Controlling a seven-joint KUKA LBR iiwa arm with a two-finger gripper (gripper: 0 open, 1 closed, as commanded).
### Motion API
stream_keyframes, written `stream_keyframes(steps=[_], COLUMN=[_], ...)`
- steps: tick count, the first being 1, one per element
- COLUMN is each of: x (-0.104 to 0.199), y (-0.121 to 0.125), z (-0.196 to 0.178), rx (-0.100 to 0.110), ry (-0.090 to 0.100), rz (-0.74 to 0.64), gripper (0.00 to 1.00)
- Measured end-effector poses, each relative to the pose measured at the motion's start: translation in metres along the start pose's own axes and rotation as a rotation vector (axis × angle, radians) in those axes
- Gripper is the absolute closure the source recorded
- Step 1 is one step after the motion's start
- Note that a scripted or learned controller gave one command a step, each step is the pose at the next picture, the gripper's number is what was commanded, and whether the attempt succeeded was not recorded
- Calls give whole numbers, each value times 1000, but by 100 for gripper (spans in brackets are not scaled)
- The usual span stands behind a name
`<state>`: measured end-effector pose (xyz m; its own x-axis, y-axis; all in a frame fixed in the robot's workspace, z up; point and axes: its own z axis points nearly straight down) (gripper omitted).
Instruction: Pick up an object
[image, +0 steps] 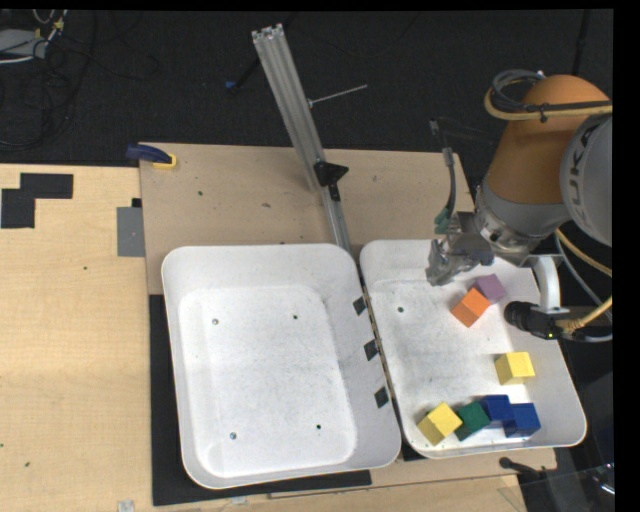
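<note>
I see gripper hovering just left of orange block; can't tell grip state.

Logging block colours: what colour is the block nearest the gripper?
Orange block, just below the gripper in the right bin; camera view shows it best.

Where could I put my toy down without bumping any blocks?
The left bin has bare floor all over. In the right bin, the middle near the divider is free. It is crowded by the gripper and along the front edge, where the blocks huddle.
</note>
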<state>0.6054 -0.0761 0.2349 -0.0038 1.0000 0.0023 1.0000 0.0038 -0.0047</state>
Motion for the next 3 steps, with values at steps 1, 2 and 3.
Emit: stream_keyframes(steps=[1, 2, 3], x=[52, 102, 147], y=[-11, -27, -27], z=[12, 17, 6], rx=[1, 1, -2], ry=[0, 0, -1], rz=[0, 0, 0], gripper=[100, 100, 100])
